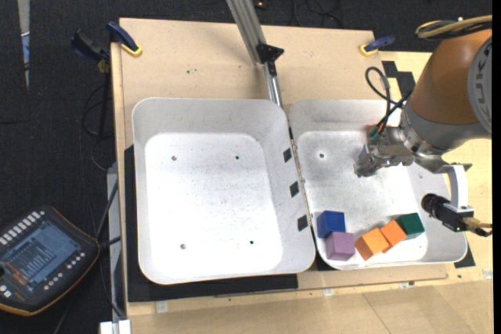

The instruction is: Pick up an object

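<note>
Camera view: going left to right, a pendant [37, 258] lies on the dark floor at the near left, then the left bin [210, 188], bare white, then the right bin [368, 192], where the blocks sit along the near edge: a blue cube [331, 222], a purple cube [340, 245], an orange block [373, 240] and a green block [409, 226], packed close, some touching. The gripper [372, 162] hangs over the bin's middle, well apart from the blocks; whether it is spread or pressed together I cannot tell. To pick well, I would go for the blue cube or the green block at the ends, where there is room beside them. The bench [196, 59] is pale board, clamped at its far corners, cables behind.
</note>
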You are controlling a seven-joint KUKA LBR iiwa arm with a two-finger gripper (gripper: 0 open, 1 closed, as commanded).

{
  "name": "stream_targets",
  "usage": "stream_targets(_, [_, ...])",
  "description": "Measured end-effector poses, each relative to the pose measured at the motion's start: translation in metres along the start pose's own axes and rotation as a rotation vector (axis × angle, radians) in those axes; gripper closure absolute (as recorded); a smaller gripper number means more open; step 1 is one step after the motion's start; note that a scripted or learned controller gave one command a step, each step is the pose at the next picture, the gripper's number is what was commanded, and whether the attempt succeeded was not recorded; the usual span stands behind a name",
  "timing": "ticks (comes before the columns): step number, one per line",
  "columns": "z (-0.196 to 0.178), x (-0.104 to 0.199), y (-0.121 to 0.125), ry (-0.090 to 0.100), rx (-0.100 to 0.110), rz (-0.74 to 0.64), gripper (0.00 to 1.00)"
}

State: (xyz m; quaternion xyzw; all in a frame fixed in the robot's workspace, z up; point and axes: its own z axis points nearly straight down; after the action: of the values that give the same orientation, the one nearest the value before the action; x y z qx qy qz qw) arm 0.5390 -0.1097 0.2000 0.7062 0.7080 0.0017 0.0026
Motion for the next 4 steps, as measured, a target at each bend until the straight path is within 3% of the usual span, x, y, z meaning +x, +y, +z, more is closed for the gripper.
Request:
stream_targets(1, [-0.056,0.008,-0.004,0.0,-0.001,-0.001,1.0])
stream_targets(4, [-0.057,0.134,0.076,0.002,0.003,-0.004,1.0])
